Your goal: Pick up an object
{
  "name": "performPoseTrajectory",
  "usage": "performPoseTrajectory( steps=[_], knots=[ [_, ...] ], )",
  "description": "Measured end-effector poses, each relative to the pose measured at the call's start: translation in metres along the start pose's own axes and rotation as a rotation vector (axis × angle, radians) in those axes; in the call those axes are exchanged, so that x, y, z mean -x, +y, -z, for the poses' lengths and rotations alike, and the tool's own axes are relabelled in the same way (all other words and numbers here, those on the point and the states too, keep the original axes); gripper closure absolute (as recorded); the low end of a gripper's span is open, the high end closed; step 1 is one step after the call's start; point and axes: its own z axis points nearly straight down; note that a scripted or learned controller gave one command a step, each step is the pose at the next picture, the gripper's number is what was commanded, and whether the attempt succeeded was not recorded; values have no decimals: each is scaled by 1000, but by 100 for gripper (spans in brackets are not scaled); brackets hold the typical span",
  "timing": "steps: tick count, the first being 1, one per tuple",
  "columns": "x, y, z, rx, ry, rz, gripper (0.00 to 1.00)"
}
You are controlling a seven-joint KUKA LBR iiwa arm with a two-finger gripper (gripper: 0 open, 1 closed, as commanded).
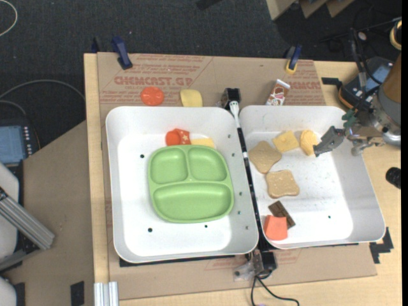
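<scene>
My tool (328,140) hangs low over the right bin (357,196), just beside the yellow piece (308,141) at the bin's far side; I judge that the nearest thing to pick. How wide the tool stands I cannot tell, and nothing shows gripped in it. Two toast slices (282,183), a brown block (281,211) and a red piece (275,227) lie scattered nearer the bin's left wall. The left bin (127,215) carries a green divided plate (190,183). Both bins sit on a cardboard-covered counter (210,69) above dark carpet.
</scene>
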Motion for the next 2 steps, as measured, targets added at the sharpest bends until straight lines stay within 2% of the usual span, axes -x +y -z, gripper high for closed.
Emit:
performPoseTrajectory(
  steps=[1,2],
  knots=[
    [-7,134,-120,13,-3,6,0],
    [-23,106,-159,7,0,1,0]
  ],
)
